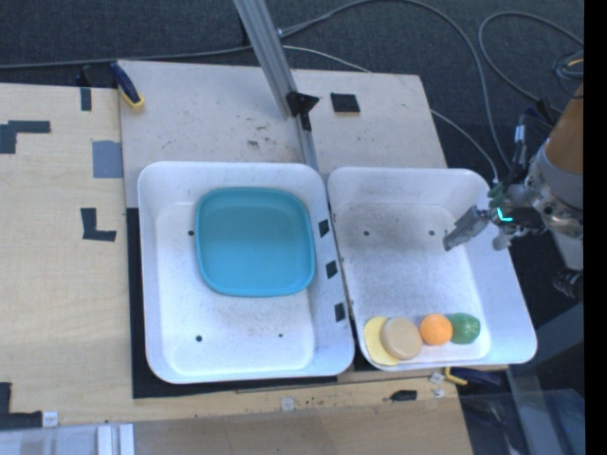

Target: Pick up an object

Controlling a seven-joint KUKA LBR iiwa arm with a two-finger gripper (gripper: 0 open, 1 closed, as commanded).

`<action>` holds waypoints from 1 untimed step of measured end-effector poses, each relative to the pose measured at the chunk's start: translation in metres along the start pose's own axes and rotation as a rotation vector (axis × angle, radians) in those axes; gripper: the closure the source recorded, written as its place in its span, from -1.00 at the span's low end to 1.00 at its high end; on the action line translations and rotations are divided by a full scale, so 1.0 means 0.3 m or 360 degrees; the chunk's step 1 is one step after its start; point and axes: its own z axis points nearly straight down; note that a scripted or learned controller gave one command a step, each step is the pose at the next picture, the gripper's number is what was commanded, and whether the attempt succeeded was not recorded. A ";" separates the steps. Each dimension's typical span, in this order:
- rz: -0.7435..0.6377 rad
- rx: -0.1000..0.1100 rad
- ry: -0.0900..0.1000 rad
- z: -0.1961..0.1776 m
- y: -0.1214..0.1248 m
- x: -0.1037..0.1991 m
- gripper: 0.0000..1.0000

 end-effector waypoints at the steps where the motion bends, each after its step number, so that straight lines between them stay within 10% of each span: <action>1: 0.0000 0.0000 0.0000 0.000 0.000 0.000 -1.00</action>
